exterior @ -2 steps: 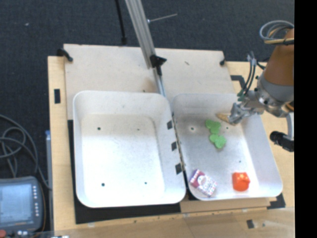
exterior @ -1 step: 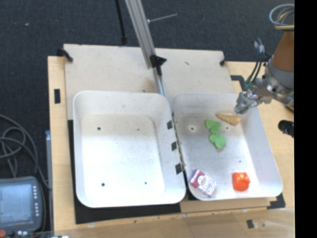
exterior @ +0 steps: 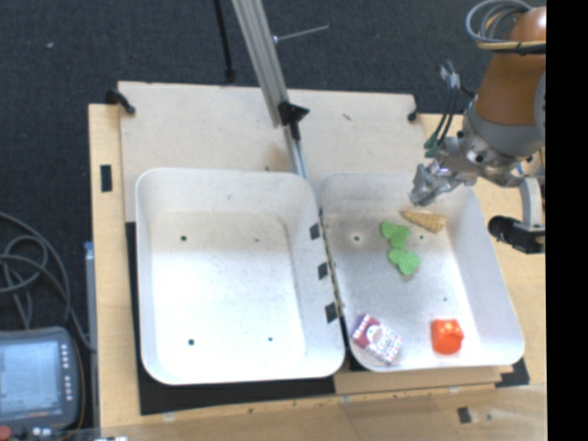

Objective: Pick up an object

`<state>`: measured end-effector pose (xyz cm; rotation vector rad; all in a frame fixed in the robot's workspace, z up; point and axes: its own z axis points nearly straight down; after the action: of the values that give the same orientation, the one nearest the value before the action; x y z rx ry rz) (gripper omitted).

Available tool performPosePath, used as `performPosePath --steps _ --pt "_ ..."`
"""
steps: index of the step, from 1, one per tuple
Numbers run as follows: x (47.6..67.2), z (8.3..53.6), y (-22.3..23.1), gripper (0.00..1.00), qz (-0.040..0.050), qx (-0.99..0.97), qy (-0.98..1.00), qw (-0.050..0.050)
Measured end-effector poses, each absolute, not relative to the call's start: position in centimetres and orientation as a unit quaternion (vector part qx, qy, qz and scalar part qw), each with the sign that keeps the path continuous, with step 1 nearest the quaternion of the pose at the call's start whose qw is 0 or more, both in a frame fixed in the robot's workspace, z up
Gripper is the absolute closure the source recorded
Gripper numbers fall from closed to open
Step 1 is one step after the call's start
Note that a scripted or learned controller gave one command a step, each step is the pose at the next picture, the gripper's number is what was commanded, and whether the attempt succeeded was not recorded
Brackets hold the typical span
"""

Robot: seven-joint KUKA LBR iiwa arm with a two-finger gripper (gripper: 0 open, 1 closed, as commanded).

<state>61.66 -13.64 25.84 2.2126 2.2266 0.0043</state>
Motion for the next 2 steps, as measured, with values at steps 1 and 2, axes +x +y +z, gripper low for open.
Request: performPosePath --steps 1,2 --pt "62.0 26.5 -8.1 1.0 0.0012 0.705 0.71 0.0" --pt "62.4 26.8 -2.6 1.0 0.0014 0.705 0.71 0.001"
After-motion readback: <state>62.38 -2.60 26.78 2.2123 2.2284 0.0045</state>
